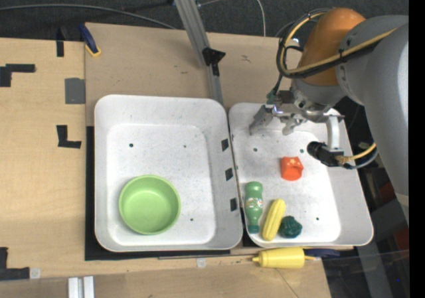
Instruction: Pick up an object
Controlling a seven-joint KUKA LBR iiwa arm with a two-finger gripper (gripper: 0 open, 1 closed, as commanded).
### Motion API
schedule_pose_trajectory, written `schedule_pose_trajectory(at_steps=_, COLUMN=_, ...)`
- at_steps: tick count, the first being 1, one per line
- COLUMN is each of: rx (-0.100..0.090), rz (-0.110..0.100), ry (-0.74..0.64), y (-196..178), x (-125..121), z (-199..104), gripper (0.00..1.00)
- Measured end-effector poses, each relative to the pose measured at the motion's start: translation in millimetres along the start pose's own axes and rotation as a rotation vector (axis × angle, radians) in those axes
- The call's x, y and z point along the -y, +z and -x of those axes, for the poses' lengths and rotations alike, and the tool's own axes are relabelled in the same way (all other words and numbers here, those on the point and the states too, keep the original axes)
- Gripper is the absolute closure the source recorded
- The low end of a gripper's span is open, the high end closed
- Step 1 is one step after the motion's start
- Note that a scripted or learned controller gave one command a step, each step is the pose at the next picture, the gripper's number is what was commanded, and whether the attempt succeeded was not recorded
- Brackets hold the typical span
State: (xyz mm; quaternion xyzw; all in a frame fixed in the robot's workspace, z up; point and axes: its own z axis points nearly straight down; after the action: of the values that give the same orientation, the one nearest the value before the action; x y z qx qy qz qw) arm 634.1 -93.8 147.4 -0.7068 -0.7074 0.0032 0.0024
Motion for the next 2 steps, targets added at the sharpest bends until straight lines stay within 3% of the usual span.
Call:
schedule_pose_trajectory(at_steps=1, rx=0.0, rz=0.001, ry=-0.001, y=54.7, x=1.5, z=-0.8, gripper=0.0)
schedule_pose_trajectory(at_steps=2, rx=-0.001, rz=0.006, ry=-0.003, y=41.0, x=0.0, z=-1.5, gripper=1.0)
